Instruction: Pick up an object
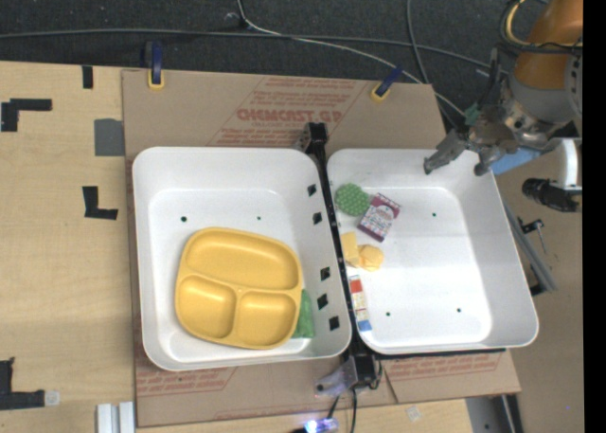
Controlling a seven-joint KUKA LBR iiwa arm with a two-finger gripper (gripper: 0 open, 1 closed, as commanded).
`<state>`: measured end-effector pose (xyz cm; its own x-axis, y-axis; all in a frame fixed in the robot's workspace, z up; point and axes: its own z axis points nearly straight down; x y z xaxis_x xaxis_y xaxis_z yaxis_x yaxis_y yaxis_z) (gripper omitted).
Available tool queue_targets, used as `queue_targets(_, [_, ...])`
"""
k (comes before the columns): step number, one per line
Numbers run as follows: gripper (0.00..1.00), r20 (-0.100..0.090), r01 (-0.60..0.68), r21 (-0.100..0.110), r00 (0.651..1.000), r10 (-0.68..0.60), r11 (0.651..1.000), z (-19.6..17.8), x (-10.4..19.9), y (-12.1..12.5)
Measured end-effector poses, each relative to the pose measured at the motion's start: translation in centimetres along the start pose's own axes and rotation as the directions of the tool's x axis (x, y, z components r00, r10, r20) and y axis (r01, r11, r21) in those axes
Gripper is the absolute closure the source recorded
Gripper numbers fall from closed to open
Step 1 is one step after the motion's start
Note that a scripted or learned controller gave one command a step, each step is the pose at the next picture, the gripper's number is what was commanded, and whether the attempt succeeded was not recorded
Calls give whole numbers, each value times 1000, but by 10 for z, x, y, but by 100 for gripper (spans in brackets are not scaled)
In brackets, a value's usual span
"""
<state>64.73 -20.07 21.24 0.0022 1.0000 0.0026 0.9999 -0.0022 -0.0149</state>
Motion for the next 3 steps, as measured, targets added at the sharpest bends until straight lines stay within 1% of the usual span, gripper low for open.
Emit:
queue_targets(1, [0,3,3,-14,1000,-3,1000,-9,1,3])
queue_targets(2, [0,3,4,-10,1000,-3,1000,39,8,-1])
queue_targets(3, [0,3,4,-8,1000,-4,1000,104,8,1])
